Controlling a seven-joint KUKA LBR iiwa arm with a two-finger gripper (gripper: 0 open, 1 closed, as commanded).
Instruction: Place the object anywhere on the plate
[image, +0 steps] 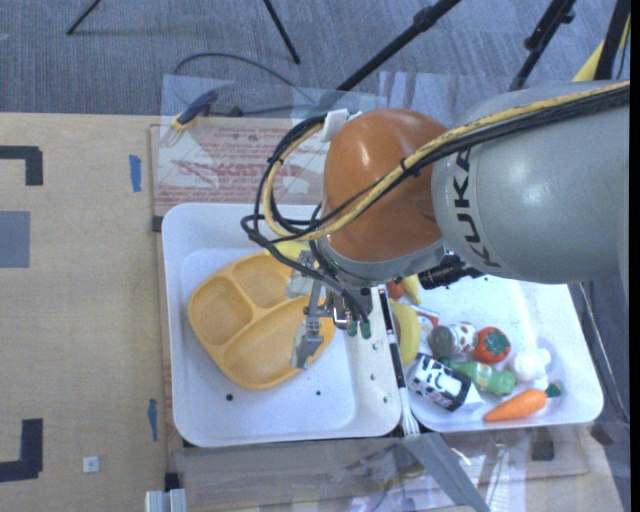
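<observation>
Arm: the grey arm with its orange band (385, 180) is reaching in from the right, hanging over the seam between the two bins.
Gripper (312, 335): it is hovering over the right edge of the yellow plate (240, 320); cannot tell how the claw is set, as the wrist is hiding it from above.
Plate: it is lying in the left bin (200, 415), three compartments, tilted diagonally.
Object: nothing can be seen gripped; the toys are sitting in the right bin (575, 400) — tomato (492, 344), carrot (517, 405), a banana (405, 335) just beside the divider, a black-and-white piece (440, 382).
Step, judged: either releasing over the plate or travelling between bins; unclear which.
Doing it well: keeping the release low and over the large compartment, well inside the rim, so a round toy is not rolling off onto the bin floor.
</observation>
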